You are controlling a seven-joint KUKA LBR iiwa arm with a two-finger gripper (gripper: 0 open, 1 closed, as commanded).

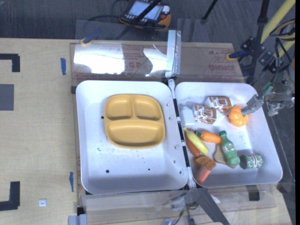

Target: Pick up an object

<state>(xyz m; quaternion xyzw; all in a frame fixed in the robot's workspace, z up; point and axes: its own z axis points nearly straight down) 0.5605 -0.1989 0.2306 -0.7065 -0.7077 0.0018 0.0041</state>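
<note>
The gripper (251, 104) reached in from the right over the right bin (269, 139), its tip just beside an orange toy (238, 116); whether its fingers were parted or closed could not be told, and nothing was seen between them. Beside the orange toy lay two white-and-brown cartons (212, 109), their printing too small to read. Toward the bin's near side sat a banana (197, 142), a carrot (209, 136), a green bottle (229, 150) and a small green can (251, 161), labels illegible. The left bin (89, 139) held a yellow divided tray (135, 120). Both bins rested on a pale wooden bench (35, 125) marked with blue tape, with dark carpet, a handheld controller (145, 12) and stand legs behind.
</note>
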